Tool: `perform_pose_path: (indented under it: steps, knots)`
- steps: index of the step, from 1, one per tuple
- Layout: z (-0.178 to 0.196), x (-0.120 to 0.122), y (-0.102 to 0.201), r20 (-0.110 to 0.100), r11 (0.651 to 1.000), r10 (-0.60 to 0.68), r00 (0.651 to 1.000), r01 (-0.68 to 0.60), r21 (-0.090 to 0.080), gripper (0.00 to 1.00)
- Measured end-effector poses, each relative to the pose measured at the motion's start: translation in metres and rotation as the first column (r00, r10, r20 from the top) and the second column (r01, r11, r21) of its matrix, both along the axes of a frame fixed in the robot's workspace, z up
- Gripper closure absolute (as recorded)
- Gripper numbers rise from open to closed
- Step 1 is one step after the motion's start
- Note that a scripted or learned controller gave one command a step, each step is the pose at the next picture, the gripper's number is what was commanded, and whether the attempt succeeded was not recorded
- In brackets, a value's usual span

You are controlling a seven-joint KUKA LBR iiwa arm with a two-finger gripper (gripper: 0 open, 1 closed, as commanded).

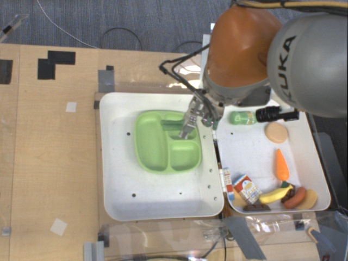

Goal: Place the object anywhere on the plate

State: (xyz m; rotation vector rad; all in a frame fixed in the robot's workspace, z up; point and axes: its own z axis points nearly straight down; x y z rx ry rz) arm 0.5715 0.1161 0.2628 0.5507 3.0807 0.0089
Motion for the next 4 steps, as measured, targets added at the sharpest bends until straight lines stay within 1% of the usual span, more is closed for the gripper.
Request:
perform_pose_path:
  steps: [1,2,3,4]
  knots:
    - [0.034,0.018,-0.001,-0.001,0.863,0.506,0.863,-0.506,-0.006,1.0]
    - [0.027,-0.018,-0.069,-0.005,0.698,0.716,0.699,-0.716,-0.01,1.0]
    - [0.027,-0.018,-0.068,-0.004,0.698,0.716,0.698,-0.716,-0.009,0.0]
    - [0.04,-0.016,-0.066,0.006,0.699,0.715,0.699,-0.715,-0.014,1.0]
